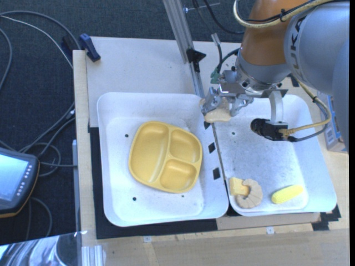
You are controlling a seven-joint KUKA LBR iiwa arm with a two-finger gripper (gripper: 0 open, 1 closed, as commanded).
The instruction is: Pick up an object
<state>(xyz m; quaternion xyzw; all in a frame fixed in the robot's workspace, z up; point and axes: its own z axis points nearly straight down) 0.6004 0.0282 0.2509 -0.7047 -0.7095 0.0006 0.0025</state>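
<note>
My gripper (218, 105) hangs over the upper left corner of the right bin (310, 148), close to the rim between the two bins. A small beige lump (217, 116) sits between the fingertips, and the gripper is shut on it. The lump looks lifted a little off the bin floor. At the front of the right bin lie a tan ridged round piece with a yellow chunk (247, 192) and a small yellow oblong object (287, 193).
A yellow divided plate (165, 157) lies in the middle of the left bin (111, 143). A metal post (183, 32) slants up behind the bins. A black part with a yellow cable (267, 128) hangs from the wrist over the right bin.
</note>
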